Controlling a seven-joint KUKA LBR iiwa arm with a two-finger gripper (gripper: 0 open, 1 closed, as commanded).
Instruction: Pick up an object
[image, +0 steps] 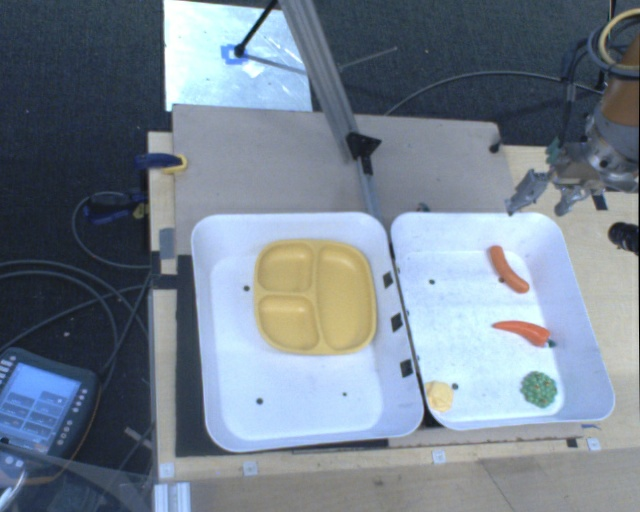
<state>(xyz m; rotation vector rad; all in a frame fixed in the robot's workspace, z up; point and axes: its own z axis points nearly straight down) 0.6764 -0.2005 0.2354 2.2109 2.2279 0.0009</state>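
Up at the far right corner, claw hanging above the rim of the right bin, fingers spread wide, nothing between them. Inside that bin: an orange sausage near the far side, a red-orange carrot below it, a green broccoli floret and a pale yellow lump along the near edge. Left bin carrying a yellow divided plate.

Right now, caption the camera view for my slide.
End effector open above right bin holding four toy foods; yellow plate in left bin.
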